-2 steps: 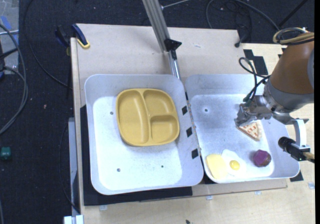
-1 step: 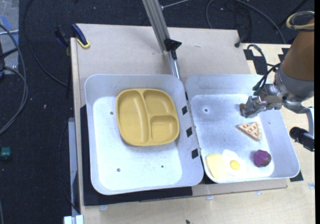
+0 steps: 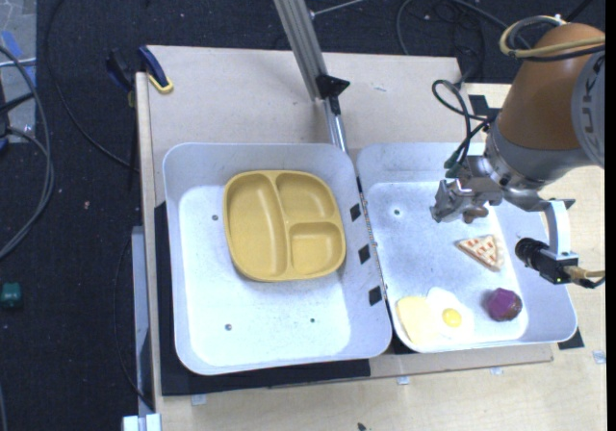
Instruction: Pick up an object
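The right bin [image 3: 414,227] holds three toy foods. A pizza slice [image 3: 481,250] lies near its middle right. A purple plum-like piece [image 3: 502,304] sits toward the front right corner. A fried egg with a yellow slab [image 3: 435,316] rests at the front edge. My gripper [image 3: 459,204] hangs over the right bin's back half, just up and left of the pizza slice, with nothing seen between its fingers.
A yellow divided plate [image 3: 285,225] lies in the left bin [image 3: 202,323]. A slanted metal pole [image 3: 300,25] rises from between the bins at the back. The arm's orange-banded body [image 3: 549,112] overhangs the right bin's far right side.
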`<action>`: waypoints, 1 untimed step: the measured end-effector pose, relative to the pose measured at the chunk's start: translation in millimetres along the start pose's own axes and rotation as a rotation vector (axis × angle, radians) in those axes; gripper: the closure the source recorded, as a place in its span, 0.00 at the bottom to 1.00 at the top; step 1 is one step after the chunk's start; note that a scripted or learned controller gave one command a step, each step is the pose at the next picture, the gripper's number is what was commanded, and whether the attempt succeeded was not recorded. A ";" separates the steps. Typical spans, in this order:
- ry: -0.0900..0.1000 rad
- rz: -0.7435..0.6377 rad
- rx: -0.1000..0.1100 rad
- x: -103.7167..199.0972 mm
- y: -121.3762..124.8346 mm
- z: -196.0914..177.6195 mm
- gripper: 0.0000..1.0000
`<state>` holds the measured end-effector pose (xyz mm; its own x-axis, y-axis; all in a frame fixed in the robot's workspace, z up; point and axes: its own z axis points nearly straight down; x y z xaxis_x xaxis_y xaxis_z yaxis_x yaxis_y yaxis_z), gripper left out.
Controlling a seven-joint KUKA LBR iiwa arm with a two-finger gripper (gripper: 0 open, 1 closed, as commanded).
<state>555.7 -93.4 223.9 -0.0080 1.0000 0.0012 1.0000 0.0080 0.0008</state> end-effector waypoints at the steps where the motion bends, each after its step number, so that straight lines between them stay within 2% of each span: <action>1: 0.000 0.000 -0.003 53.1 23.8 -11.2 1.00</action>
<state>579.0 -40.2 235.2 -0.0084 1.0000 0.0015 1.0000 0.0084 0.0033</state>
